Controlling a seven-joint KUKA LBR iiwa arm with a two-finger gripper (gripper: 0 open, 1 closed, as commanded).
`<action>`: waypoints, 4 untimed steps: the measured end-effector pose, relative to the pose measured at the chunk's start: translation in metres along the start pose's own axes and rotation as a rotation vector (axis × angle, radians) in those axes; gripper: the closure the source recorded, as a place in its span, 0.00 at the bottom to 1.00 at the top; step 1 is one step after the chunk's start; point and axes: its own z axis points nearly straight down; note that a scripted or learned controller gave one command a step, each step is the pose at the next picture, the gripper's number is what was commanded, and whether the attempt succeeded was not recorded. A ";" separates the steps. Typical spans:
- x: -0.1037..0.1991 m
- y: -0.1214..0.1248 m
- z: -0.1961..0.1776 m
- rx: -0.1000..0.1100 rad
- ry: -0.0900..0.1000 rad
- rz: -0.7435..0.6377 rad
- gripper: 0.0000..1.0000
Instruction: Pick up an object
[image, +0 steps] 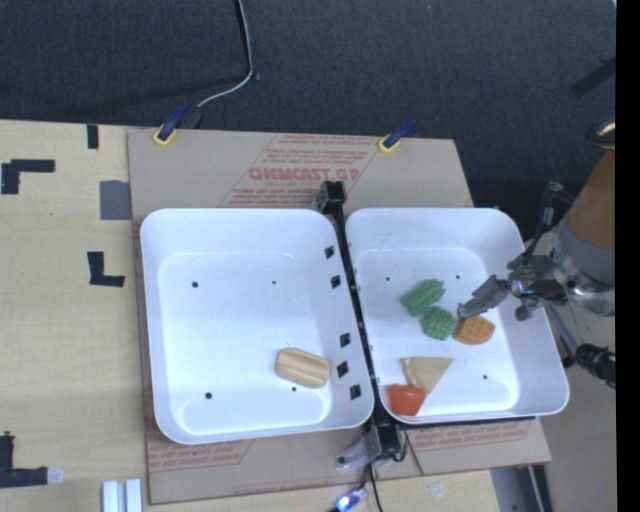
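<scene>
Pincer (478, 303) sits low over the right bin (500, 235), dark metal fingers angled down-left from the grey wrist; we cannot tell if they are spread or closed, and nothing reads as held between them. Orange piece (474, 330), flattish, rounded, with a faint grid texture, lies right under the tip, touching or nearly, we can't say which. Bumpy green round piece (436, 322) sits just left of the tip, beside the orange one. Longer green ridged piece (422, 295) lies up-left of the pincer, near the bumpy one. Tan wedge (427, 371), smooth and triangular, lies below-left of the pincer, and a glossy red rounded piece (405, 399) touches the wedge's lower corner, near the bin's front wall.

Both bins are shallow white plastic with rounded corners and small dark dots on the floor. Left bin (170, 235), well left of the pincer, carries one tan smooth bread-like roll (301, 367). Black clips run along the seam between the bins. Bins rest on a brown cardboard sheet (300, 170) with red print, on a light wood table (60, 300).
</scene>
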 end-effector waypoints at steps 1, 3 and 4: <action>0.001 -0.013 0.102 0.011 0.003 0.001 0.00; 0.010 0.064 0.161 -0.003 -0.001 -0.001 0.00; 0.012 0.105 0.161 -0.004 -0.002 -0.002 0.00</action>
